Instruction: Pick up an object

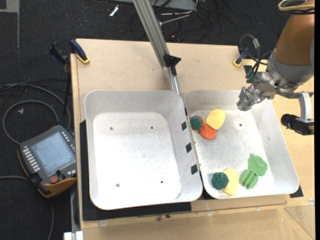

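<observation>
— Pale wood, that tabletop (130, 64), and two white bins on it. What's the arm after?

— Whatever it can lift, I'd say. The left bin (135, 149) has nothing I can see to offer; the right bin (277, 134) carries all the pieces. The grey arm (295, 44) with its orange band reaches in from the right, and its gripper (246, 101) hangs over that bin's far edge.

— Has it got anything?

— Nothing that I can see between the fingers. Whether they stand open or closed I cannot tell from here.

— So which step is this?

— The approach, to my eye. Nearest is the yellow piece (215, 118), touching an orange-red one (208, 132) and a small green-and-red one (196, 122). A green cluster (254, 170), another yellow piece (231, 180) and a dark green lump (219, 180) lie at the near end.

— Next?

— Probably move over one piece, then lower onto it.
</observation>
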Controlling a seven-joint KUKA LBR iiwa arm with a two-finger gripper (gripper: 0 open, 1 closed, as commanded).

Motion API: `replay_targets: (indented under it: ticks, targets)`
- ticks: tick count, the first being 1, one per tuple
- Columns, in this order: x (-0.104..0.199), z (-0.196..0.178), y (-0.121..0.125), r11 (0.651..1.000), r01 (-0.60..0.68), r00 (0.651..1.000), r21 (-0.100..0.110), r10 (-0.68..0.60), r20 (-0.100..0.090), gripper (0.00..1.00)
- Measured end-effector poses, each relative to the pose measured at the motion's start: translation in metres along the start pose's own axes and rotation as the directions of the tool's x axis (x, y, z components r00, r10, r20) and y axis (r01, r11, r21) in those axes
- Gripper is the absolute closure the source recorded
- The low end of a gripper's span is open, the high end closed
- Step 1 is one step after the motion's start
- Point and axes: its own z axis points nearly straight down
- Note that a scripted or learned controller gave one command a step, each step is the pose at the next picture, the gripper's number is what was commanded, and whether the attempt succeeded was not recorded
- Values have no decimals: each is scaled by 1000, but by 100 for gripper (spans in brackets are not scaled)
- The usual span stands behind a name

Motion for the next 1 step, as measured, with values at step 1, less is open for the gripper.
replay_targets:
  ticks: [1]
  targets:
    - [44,4,-20,1000,0,1000,-1,0,0,100]
